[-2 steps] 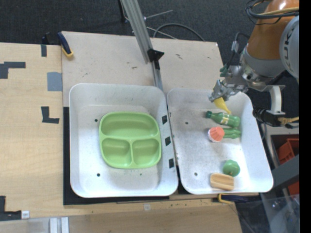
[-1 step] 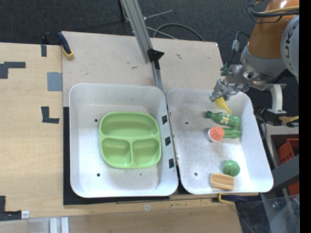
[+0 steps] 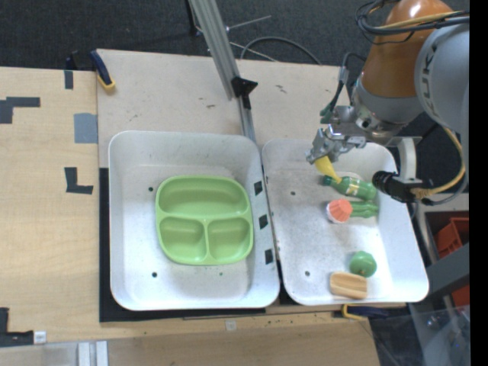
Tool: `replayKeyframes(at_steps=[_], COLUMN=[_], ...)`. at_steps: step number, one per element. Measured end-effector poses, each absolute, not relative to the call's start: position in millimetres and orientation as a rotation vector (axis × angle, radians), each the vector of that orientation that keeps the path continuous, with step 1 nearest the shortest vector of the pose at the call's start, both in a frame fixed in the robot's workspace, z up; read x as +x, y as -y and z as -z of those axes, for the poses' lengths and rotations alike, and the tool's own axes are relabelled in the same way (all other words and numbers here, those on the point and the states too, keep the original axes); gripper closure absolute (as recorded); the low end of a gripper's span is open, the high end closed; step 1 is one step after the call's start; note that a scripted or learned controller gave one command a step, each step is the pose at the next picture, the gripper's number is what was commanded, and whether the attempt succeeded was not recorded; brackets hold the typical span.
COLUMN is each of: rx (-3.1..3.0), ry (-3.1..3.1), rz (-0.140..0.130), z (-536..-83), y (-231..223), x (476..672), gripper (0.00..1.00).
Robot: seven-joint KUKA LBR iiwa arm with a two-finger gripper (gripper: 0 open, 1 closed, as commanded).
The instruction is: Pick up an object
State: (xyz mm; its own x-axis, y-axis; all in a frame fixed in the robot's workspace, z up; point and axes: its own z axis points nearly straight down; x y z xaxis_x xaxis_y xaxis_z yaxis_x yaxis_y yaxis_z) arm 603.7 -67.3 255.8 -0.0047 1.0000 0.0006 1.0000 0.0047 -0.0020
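My gripper (image 3: 323, 155) hangs over the back of the right bin (image 3: 301, 242), with a small yellow piece (image 3: 326, 166) between its fingers. Just below it lies a green bottle-shaped toy (image 3: 358, 187) with a yellow tip. An orange-pink round toy (image 3: 340, 210) rests beside a green piece (image 3: 364, 209). Nearer the front of the same bin sit a green ball (image 3: 363, 264) and a tan bread-like toy (image 3: 348, 284).
The left bin (image 3: 126, 204) holds a green divided plate (image 3: 204, 219). A metal pole (image 3: 221, 48) slants down to the seam between the bins. Cables (image 3: 415, 185) and the arm's body crowd the right bin's far right side.
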Motion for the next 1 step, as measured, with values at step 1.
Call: replayKeyframes(at_steps=[1], rx=[-2.211], ry=[2.227], rz=[-0.002], z=[-250.4], y=[4.4], x=[591.9], gripper=[1.0])
